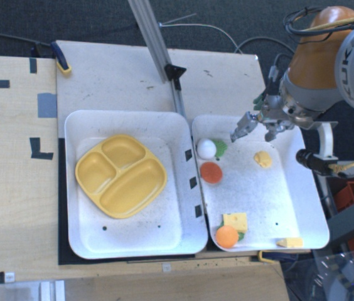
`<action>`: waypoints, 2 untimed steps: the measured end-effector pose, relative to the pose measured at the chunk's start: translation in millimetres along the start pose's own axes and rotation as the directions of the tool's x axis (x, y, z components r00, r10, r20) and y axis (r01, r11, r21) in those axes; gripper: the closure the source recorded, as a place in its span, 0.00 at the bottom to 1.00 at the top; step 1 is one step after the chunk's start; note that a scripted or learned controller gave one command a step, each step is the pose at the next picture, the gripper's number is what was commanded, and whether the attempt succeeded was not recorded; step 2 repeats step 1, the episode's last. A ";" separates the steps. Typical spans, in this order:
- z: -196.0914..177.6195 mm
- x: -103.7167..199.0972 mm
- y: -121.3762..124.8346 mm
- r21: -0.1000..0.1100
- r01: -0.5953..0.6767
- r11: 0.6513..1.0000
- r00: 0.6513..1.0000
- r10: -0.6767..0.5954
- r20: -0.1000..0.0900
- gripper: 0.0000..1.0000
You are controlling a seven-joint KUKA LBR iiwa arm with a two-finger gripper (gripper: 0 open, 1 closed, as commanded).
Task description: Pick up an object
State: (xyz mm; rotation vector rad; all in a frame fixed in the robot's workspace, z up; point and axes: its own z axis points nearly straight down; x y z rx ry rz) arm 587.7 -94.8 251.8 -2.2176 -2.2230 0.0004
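Note:
The right bin (302, 196) holds several small objects. A white ball (206, 148) lies beside a green piece (220, 148) at its upper left, with a red disc (211, 172) just below them. A small yellow lump (263, 160) lies toward the upper right. An orange ball (227, 236) and a yellow block (235, 221) sit at the near edge, and a yellow wedge (289, 242) lies in the near right corner. My gripper (253, 134) hovers over the bin's far end, between the white ball and the yellow lump. Its fingers are spread open with nothing between them.
The left bin (80, 227) holds a yellow divided plate (121, 175). A slanted metal rail (152, 33) runs from the top down to the divider between the bins. Cables and the arm's body crowd the right side.

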 end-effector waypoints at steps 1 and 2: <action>108.3 -7.6 -38.6 0.011 -0.003 1.000 1.000 0.003 0.000 0.00; 108.3 -7.6 -38.6 0.011 -0.003 1.000 1.000 0.003 0.000 0.00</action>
